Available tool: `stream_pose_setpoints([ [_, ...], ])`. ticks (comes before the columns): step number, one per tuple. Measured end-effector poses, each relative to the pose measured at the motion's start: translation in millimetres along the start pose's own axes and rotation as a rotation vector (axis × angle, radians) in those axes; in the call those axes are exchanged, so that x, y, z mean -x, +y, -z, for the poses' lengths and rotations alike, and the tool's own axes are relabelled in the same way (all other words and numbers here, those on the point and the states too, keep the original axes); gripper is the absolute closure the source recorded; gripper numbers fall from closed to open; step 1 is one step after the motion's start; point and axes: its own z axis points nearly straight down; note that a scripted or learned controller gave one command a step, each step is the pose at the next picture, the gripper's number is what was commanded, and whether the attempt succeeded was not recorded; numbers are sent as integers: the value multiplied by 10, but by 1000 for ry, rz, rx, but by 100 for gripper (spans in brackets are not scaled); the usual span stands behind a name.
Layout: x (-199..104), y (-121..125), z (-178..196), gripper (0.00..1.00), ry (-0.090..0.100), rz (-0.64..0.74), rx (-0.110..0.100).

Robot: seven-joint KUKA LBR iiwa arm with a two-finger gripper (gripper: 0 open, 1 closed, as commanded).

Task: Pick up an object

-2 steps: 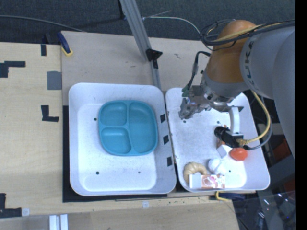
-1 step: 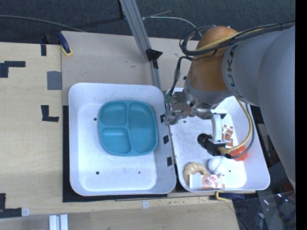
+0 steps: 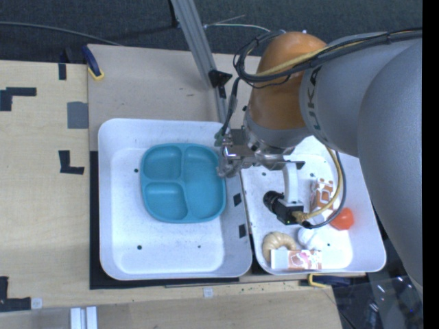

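A blue divided plate [image 3: 180, 182] lies flat in the left bin [image 3: 123, 252]. My gripper [image 3: 226, 160] hangs over the plate's right rim, near the wall between the two bins. Nothing can be seen held in it. The right bin [image 3: 367, 252] holds a tan croissant-shaped piece [image 3: 277, 240], a white and red box [image 3: 296, 258], an orange ball [image 3: 341, 218] and a red and white packet [image 3: 322, 192]. The arm's bulk covers the upper part of the right bin.
A slanted metal pole [image 3: 193, 29] rises behind the bins. A small white piece [image 3: 306, 236] lies beside the croissant shape. The wooden bench [image 3: 41, 204] stretches to the left with black tape marks.
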Motion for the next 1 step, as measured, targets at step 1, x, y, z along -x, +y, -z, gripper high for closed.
stream_pose_setpoints([
  [1,-253,-12,-32,100,-2,-2,-2],
])
